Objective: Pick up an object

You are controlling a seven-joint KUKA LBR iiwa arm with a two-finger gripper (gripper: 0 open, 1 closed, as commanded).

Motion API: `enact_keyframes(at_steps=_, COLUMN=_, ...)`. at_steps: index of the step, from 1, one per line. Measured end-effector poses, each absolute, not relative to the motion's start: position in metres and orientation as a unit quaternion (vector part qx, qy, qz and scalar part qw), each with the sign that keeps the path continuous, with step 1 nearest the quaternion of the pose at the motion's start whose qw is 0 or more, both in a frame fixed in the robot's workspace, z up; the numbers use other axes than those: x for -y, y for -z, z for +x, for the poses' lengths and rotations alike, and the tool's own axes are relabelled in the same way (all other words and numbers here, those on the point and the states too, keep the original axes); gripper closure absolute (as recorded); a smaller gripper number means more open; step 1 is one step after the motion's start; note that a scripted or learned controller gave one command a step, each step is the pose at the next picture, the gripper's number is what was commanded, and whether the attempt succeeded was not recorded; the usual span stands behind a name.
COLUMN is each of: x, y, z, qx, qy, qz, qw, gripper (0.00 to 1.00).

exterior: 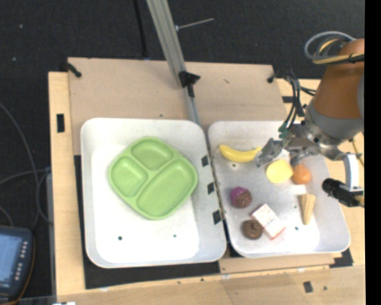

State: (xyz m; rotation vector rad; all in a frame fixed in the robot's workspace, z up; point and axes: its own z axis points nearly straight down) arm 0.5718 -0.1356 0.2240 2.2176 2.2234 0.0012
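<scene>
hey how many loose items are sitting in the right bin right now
7. Banana at the upper left, yellow round piece and orange ball mid-right, purple item centre, cone right, brown donut and white-red box near the front. The arm may hide more.

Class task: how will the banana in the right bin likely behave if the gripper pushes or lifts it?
The banana looks smooth and curved, so it may pivot or slide when pushed. It seems rigid, probably a light toy. Its tapered ends could slip from the gripper.
</scene>
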Motion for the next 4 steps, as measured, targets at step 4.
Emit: enact_keyframes(at_steps=4, x=0.138, y=-0.098, z=0.57, qx=-0.707, qy=0.0015, qz=0.707, qw=0.0, gripper=0.0)
